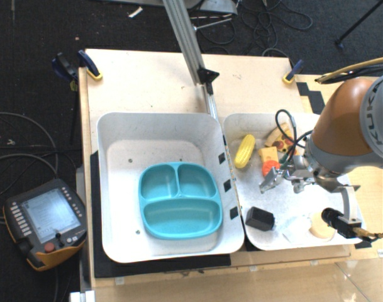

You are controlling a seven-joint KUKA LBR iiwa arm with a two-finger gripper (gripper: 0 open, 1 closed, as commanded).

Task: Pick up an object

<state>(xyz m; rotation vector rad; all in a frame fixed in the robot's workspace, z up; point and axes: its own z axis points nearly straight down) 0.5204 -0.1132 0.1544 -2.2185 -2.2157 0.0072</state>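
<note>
Teach pendant [45, 222] lies on the floor, lower left of frame. Left bin [116, 137] holds a teal divided tray [178, 200], centre. Right bin [238, 126]: corn cob [244, 151] upper left, orange block [270, 157] beside it, black box [260, 218] lower down. Gripper [276, 178] hovers just below the orange block, fingers apart, nothing between them. Arm [348, 128] enters from right of frame.

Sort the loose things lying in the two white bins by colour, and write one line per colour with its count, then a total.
Teal: 1, the divided plate in the left bin
Yellow: 1, the corn cob in the right bin
Orange: 1, the small block
Black: 1, the box
Cream: 1, the round piece
Total: 5, not counting what the arm partly hides.
</note>
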